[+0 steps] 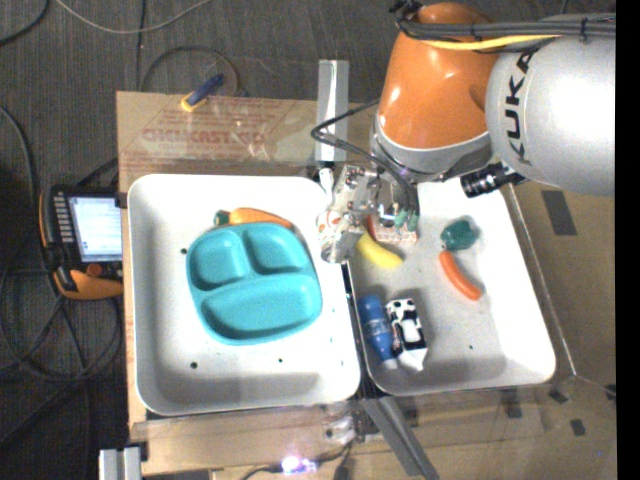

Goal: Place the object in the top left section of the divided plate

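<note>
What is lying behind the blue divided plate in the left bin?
An orange object with a green end pokes out behind the divided plate, touching its far rim. The plate covers its lower part, so its full shape is hidden.

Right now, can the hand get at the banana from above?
Probably yes. The hand hangs right over the banana in the right bin, and nothing lies on the banana. The green toy and carrot lie apart from it.
</note>
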You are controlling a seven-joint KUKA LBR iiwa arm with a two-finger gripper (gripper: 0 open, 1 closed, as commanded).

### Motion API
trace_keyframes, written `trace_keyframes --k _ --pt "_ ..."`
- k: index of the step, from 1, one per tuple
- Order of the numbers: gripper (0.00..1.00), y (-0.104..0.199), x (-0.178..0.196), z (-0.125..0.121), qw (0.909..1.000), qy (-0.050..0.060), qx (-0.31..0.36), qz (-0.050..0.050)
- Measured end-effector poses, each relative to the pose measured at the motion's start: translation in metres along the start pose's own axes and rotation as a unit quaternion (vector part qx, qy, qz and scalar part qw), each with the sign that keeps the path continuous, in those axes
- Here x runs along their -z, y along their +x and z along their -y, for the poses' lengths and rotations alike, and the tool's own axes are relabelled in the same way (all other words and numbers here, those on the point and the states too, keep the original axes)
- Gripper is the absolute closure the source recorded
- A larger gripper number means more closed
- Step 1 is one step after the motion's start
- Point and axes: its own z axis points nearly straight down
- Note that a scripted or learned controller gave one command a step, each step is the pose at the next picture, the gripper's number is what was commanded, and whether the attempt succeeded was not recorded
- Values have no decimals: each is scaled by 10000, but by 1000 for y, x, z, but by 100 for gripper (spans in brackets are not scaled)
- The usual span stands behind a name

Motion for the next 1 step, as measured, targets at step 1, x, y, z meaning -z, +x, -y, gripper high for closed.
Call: trace_keyframes --k 1 --pt "100 38 -2 -66 9982 -10 608 -7"
